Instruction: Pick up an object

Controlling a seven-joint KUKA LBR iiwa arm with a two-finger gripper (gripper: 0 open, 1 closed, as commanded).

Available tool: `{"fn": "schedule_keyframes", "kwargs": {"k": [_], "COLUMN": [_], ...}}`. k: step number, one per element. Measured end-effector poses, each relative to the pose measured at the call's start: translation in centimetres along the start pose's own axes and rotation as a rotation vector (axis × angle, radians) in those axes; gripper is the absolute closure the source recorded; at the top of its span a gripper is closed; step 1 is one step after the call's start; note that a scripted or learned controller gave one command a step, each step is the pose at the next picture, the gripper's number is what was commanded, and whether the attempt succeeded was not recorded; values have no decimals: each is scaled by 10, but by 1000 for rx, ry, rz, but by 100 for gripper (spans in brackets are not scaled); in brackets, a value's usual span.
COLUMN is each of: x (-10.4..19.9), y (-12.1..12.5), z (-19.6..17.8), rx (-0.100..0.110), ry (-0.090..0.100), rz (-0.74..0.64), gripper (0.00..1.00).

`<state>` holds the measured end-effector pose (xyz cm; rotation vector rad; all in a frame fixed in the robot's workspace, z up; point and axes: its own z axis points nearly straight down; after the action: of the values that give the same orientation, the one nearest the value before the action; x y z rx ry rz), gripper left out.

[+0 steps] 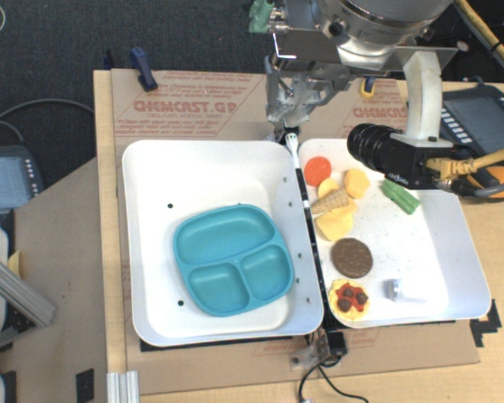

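The bench [84, 225] carries two white bins side by side. The left bin [151, 183] holds a teal divided plate [233, 259] with three compartments, lying flat. The right bin [441, 259] holds the small pieces, clustered toward its left wall: an orange-red round piece [317, 170], a yellow piece [356, 182], a waffle cone [330, 200] lying on its side, a second yellow piece [336, 222] just below it, a brown cookie [352, 257], a yellow tart with red berries [350, 297], a green piece [400, 196] — partly under the arm — and a small clear-grey item [393, 290]. The gripper [290, 112] hangs at the far end of the wall between the bins (nothing shows between its fingers; their spread I cannot tell).
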<state>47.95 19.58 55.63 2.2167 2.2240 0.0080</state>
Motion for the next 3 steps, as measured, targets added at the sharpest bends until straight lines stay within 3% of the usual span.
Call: {"fn": "schedule_keyframes", "kwargs": {"k": [3], "x": [2], "y": [1], "z": [-31], "rx": [-10], "ry": [4], "rz": [-3], "gripper": [100]}}
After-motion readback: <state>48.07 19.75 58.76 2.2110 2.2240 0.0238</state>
